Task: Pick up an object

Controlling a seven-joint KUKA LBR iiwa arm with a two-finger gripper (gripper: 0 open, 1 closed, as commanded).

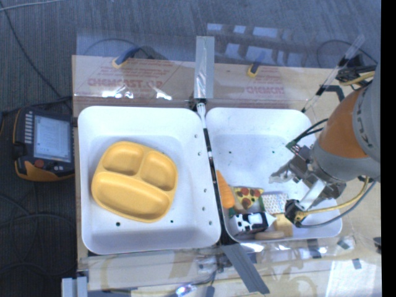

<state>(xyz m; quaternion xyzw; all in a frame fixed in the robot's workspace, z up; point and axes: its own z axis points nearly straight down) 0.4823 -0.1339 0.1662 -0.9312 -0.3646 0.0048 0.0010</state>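
Right of frame: the grey arm's gripper (286, 173) hangs low over the right bin (260, 129), apparently lining up on the small objects crowded into the bin's lower corner, among them an orange carrot piece (225, 190), a pizza-print toy (249, 198) and a black-and-white toy (250, 221). How its jaws stand cannot be told, and nothing is visibly held. The heap hugs the dividing wall and lower rim, probably cramping a grasp; open floor lies above. At left, a yellow divided plate (135, 179) sits in the left bin (93, 129).
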